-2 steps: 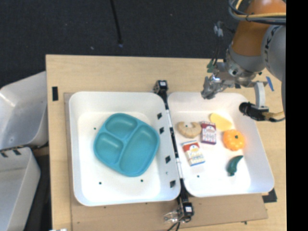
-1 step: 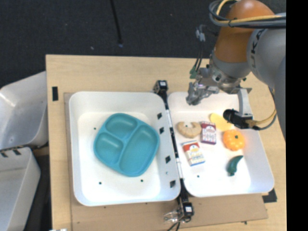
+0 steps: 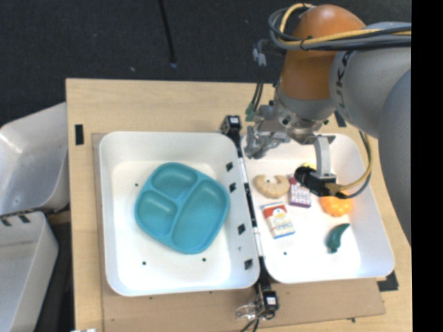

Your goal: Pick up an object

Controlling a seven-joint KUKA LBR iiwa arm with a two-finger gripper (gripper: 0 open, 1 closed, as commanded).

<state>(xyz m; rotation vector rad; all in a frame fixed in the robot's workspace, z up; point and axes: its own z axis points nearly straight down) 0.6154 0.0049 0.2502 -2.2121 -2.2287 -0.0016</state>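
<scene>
A small red-and-white printed card box (image 3: 279, 220) lies near the middle of the right white bin (image 3: 367, 258). Just above it is seen a tan, ring-shaped biscuit-like piece (image 3: 270, 185); up and to its right, a purple-and-white packet (image 3: 300, 196); farther right, an orange rounded toy (image 3: 336, 205); to its lower right, a curved teal piece (image 3: 337, 236). The gripper (image 3: 257, 144) hangs well above the box, at the bin's upper left corner. Left of the box, a blue compartment plate (image 3: 183, 207) rests in the left white bin (image 3: 118, 268).
</scene>
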